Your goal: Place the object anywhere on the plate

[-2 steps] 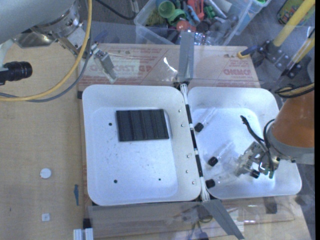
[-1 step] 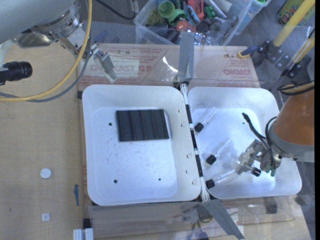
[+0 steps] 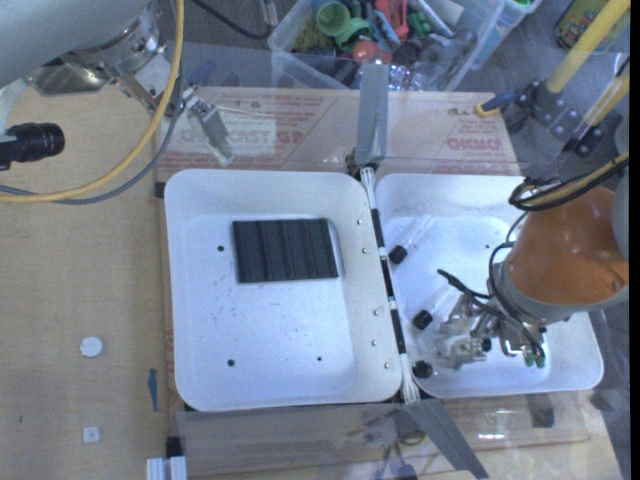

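— Down in the left bin [image 3: 200, 368], what lies there?

— I see the plate [image 3: 285, 250]: a dark, flat rectangle with ridges running across its short side, long axis left to right and tilted very slightly. It sits toward the bin's far half, on speckled white plastic.

— And the right bin [image 3: 575, 373]?

— My arm [image 3: 565, 253] hangs over it, orange band uppermost, the gripper [image 3: 480, 340] low near the bin floor. Metal parts and cables crowd the tip; I cannot tell how it stands or whether it has hold of anything. Something small and greenish [image 3: 539, 360] shows beside it, too small for me to name.

— The object?

— I cannot pick it out with certainty. A few small dark fittings [image 3: 397, 255] dot the bin's left wall.
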Controlling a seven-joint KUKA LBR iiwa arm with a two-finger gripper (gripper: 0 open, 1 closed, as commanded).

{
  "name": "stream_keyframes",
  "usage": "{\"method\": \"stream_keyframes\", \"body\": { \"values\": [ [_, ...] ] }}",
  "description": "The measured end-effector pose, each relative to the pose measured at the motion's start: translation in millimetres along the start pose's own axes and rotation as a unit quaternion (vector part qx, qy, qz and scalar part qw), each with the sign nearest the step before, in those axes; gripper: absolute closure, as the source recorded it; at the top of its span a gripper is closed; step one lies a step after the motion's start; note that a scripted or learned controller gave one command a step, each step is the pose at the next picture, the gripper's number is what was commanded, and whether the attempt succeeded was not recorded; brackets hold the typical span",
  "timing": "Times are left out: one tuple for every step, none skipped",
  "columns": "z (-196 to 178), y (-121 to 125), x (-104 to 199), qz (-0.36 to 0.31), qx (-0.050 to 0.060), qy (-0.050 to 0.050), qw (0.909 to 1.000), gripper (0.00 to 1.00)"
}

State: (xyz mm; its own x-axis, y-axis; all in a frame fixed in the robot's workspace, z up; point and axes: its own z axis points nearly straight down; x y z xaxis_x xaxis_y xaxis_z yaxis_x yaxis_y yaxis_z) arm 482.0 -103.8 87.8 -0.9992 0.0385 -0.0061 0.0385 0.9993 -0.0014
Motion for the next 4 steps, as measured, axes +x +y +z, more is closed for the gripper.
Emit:
{"method": "stream_keyframes", "body": {
  "values": [
    [-9.9, 0.2, -1.6, 0.001, -0.001, -0.002, 1.0000, 1.00],
    [-19.8, 0.5, -3.1, 0.003, -0.001, -0.005, 1.0000, 1.00],
    [0.1, 9.5, 0.5, -0.149, -0.001, 0.000, 0.9889, 1.00],
    [-9.9, 10.3, -1.1, -0.147, -0.001, -0.002, 0.9891, 1.00]
  ]
}}
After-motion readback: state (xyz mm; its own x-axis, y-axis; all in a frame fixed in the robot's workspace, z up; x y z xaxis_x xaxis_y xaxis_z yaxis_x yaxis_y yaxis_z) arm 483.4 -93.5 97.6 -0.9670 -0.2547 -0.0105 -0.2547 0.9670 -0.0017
